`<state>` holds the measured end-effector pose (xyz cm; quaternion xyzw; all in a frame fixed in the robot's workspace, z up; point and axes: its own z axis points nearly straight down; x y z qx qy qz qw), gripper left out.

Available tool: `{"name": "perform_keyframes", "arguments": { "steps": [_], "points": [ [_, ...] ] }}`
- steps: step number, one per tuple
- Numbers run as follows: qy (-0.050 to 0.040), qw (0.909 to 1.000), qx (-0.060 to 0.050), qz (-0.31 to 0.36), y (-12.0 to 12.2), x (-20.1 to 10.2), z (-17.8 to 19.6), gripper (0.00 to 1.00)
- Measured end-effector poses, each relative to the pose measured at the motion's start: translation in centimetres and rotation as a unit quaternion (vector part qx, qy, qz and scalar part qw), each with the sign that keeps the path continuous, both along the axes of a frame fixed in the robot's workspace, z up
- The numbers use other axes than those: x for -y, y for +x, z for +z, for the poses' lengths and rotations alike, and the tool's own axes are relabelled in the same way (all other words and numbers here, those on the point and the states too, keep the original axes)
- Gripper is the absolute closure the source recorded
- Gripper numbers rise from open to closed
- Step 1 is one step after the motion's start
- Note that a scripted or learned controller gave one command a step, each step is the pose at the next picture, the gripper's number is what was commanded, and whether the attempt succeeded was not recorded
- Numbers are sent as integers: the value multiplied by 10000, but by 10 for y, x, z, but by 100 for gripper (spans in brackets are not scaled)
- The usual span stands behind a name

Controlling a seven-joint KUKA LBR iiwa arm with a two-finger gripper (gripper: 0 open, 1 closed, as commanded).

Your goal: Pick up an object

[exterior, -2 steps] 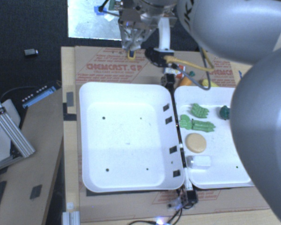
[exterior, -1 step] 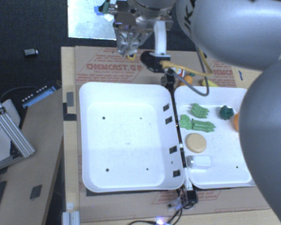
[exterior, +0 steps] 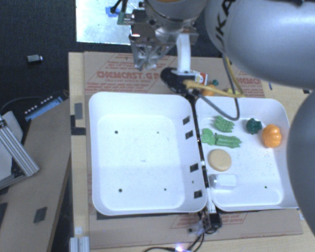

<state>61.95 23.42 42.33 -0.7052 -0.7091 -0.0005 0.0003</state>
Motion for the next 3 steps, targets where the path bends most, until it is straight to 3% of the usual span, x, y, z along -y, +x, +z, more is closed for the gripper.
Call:
{"name": "perform_keyframes", "arguments": {
  "steps": [2, 3],
  "points": [
    [-3, 10000, 1, -5, -37, 1, 5, 100],
    [18, 10000, 69, -27, -37, 26, 120, 100]
  ]
}}
